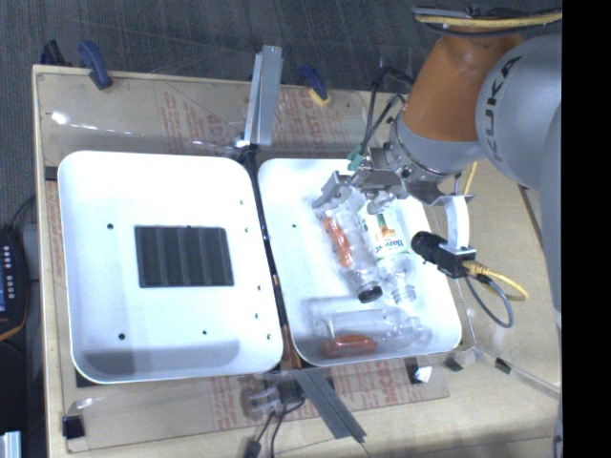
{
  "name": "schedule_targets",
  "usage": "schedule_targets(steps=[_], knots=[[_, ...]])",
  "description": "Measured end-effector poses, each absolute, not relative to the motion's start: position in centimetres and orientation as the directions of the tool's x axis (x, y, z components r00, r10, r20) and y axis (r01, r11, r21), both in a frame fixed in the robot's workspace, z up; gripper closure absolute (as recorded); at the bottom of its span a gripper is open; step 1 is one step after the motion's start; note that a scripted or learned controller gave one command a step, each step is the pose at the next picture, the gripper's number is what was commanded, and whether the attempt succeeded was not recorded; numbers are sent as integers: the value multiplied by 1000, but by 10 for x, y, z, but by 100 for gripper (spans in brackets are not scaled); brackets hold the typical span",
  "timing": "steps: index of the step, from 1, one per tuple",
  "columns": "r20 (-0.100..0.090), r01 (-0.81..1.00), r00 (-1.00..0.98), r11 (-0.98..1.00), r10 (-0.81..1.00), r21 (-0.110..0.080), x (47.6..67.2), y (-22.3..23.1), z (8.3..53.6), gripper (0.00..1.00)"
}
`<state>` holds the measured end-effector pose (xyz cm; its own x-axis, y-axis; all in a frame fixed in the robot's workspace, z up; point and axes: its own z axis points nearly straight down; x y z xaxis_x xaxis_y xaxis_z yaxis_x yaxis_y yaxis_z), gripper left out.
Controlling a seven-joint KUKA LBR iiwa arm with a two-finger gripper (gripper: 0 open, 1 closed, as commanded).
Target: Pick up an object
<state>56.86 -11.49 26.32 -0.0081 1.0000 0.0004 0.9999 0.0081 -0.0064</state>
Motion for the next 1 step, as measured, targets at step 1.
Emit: schedule_targets(steps=[1], knots=[[0,1000,-25,25,1000,-6,581,-168,139,0]])
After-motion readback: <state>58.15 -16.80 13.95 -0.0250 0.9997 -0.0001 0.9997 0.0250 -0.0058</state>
